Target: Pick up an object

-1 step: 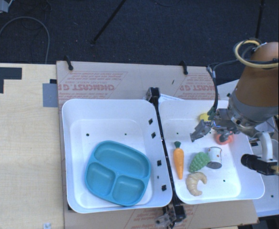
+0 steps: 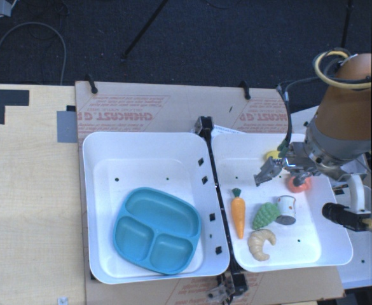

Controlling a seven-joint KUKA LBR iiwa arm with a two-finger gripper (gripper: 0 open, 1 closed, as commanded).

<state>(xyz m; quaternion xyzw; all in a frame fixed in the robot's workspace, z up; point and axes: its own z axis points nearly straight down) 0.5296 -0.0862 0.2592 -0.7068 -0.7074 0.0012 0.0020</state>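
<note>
The right bin [image 2: 313, 250] holds several toy items. An orange carrot [image 2: 238, 215] lies upright near the divider. To its right are a green bumpy toy [image 2: 266, 215], a small can [image 2: 286, 209] and a tan croissant [image 2: 261, 243]. A pink-red object [image 2: 297, 183] and a yellow object [image 2: 273, 154] sit farther back, partly hidden by the arm. My gripper [image 2: 267, 170] hangs over the back of the right bin, above and to the right of the carrot, with nothing seen in it.
The left bin [image 2: 103, 151] holds a blue divided tray [image 2: 157, 229]. A black divider clip rail [image 2: 212, 196] runs between the bins. The grey arm with its orange band [image 2: 344, 107] covers the right bin's far right corner.
</note>
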